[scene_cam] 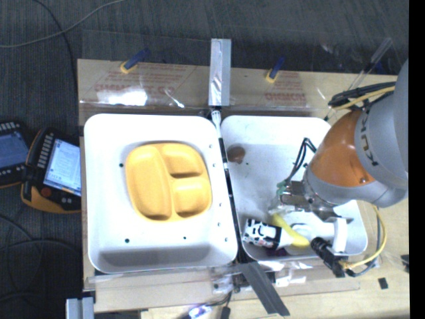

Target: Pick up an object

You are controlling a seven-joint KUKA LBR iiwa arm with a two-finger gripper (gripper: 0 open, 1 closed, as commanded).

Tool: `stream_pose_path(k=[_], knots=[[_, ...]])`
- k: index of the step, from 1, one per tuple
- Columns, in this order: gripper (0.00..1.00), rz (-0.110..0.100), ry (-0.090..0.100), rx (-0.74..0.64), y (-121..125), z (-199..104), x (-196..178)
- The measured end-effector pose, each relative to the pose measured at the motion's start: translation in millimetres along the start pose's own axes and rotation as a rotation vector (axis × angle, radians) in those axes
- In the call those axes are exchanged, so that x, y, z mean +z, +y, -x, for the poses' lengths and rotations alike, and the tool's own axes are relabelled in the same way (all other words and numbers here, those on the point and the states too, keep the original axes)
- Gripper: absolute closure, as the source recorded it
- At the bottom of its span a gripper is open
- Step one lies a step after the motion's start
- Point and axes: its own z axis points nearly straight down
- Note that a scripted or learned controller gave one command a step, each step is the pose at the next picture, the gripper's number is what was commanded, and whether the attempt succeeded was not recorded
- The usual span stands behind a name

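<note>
1. Nearest, along the front wall of the right bin point(265, 153), lies a small heap: a black-and-white toy point(260, 233), a yellow banana-like piece point(290, 231) and something white beside it. These are the likeliest things to be picked, and all of them look to be resting on the bin floor, none lifted.
2. Just above that heap the gripper point(300, 205) hangs low at the end of the arm point(358, 158). The wrist hides the tips, so I cannot tell whether it is spread or closed, nor whether it touches anything.
3. Judged from this, the reach down into the bin is made; a sure grasp and the lift are left.
4. Farther back in the same bin a small brown lump point(235, 153) sits alone, well apart from the gripper.
5. In the left bin point(106, 178) a yellow divided tray point(169, 180) lies flat, untouched.
</note>
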Motion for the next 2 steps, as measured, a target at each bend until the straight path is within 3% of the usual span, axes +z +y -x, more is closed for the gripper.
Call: stream_pose_path(k=[1,2], knots=[[1.00,-0.017,-0.005,0.145,20.0,-32.3,-112.4],[0.00,-0.017,-0.006,0.146,20.0,-32.2,-112.5]])
